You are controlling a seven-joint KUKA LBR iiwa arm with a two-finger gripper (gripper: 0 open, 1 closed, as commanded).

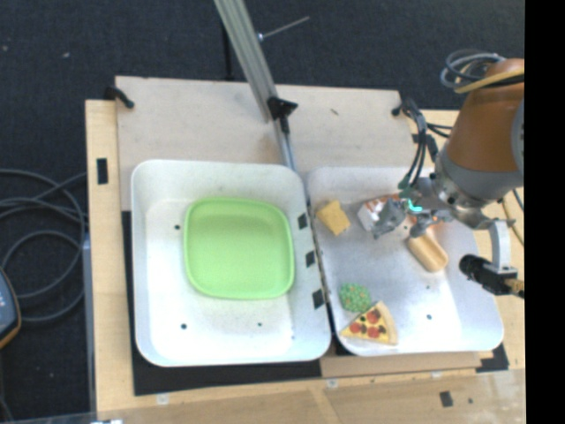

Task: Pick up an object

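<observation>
Nearest the camera, in the right bin (477,321), a toy pizza slice (371,325) lies by the front edge, with a small green broccoli piece (355,296) touching it just behind. Farther back in the same bin, a tan bread roll (427,252) lies tilted near the middle, and a yellow cheese block (333,217) sits close to the left wall. Between the cheese and the roll, the gripper (388,219) hangs low over a small reddish-white object (374,208); whether its jaws are spread or clenched cannot be made out. The left bin (150,263) holds a single green square plate (238,247), lying flat near its centre. Both bins rest side by side on the tabletop (194,117).
</observation>
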